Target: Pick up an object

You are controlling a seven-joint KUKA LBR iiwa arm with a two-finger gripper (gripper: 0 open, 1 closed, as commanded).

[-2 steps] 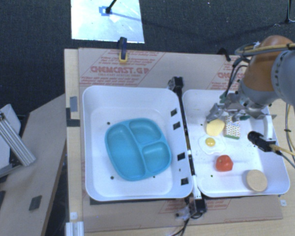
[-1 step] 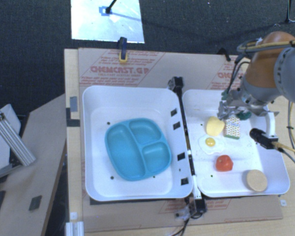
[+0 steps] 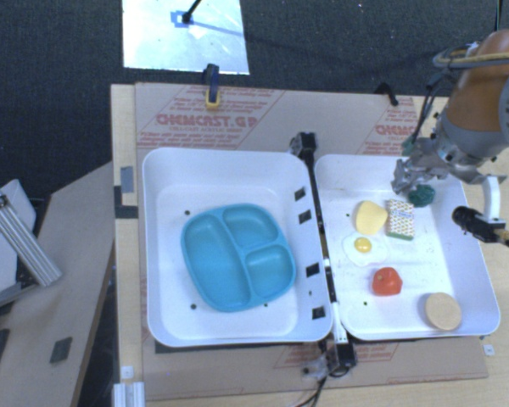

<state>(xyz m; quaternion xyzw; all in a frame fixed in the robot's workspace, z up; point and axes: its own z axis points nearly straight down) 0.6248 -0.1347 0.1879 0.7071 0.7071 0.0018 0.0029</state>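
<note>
The gripper (image 3: 413,182) hangs low over the upper part of the right bin (image 3: 475,274), at the right of the frame, and its tips are right at a small dark teal object (image 3: 423,197) that peeks out just below and to the right of them. That teal piece is rounded and mostly hidden by the tool; whether it sits between the tips or merely beside them, and how wide the tool stands, cannot be told from this angle.

Just below the teal piece lies a small patterned block (image 3: 399,220) with a green edge and a speckled white face, and immediately to its left a yellow rounded piece (image 3: 370,217). Lower still are a fried-egg toy (image 3: 360,247), a red tomato-like piece (image 3: 387,281) and a tan round disc (image 3: 443,310) near the bin's lower right corner.

The things cluster in the middle column of the right bin, leaving bare white floor along its upper left corner and right wall. The left bin (image 3: 165,227) holds a blue divided tray (image 3: 237,256), tilted, with open floor all around it. A black ridge separates the two bins.
</note>
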